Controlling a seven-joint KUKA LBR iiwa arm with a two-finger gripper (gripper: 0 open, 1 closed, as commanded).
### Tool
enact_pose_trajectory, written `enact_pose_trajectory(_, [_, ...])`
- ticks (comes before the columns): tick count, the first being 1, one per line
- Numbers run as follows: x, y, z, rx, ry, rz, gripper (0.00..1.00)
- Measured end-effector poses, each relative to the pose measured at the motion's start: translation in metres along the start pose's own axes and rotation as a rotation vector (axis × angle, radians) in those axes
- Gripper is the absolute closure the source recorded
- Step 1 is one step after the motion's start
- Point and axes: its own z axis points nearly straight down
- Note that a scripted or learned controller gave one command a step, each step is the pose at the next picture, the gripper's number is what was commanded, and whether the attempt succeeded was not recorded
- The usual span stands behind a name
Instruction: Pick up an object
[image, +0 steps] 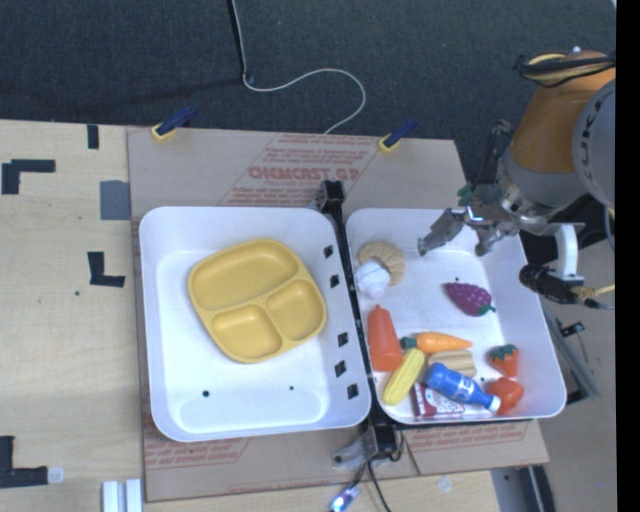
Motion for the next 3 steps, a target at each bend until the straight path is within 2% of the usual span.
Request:
enact_pose_trajectory(1, [0.096,-0.095,-0.01,0.007,0.004,-0.006,0.0])
enact_pose_trajectory(2, [0.17,-0.135,0.028,0.007,0.002,-0.005,0.0])
enact_pose_trajectory(3, [0.166,-0.133,0.017,0.005,0.001,-0.001,1.0])
